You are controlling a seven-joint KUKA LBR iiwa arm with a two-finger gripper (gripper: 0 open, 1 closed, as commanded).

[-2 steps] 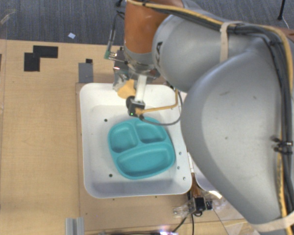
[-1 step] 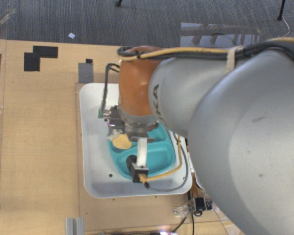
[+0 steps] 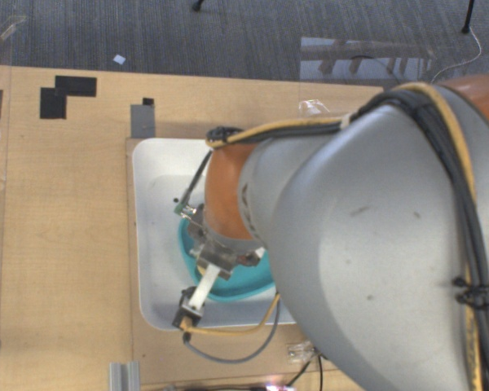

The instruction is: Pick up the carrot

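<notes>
The pincer (image 3: 218,257) hangs low over the 10 o'clock edge of a teal round dish (image 3: 246,285), tucked under the wrist, so I cannot tell whether it is wide or narrow. I cannot tell where the carrot lies either. The wrist and the bulky arm cover the middle and the 3 o'clock side of the shallow white plastic bin (image 3: 156,218), and it may sit under there, on or beside the dish.

That, as I judge it, is the main risk. Closing this near the dish, the pincer could nip the dish's rim, shut on nothing, or drag the dish along when it lifts. A carrot, being tapered and smooth, might also squirt out of an off-centre grip. Coming down further could press into the bin floor.

The wrist points nearly straight down into the bin, with the orange band (image 3: 224,187) just above it. The thick grey arm (image 3: 375,243) sweeps in from 4 o'clock across the pale wooden desk (image 3: 61,243).
</notes>
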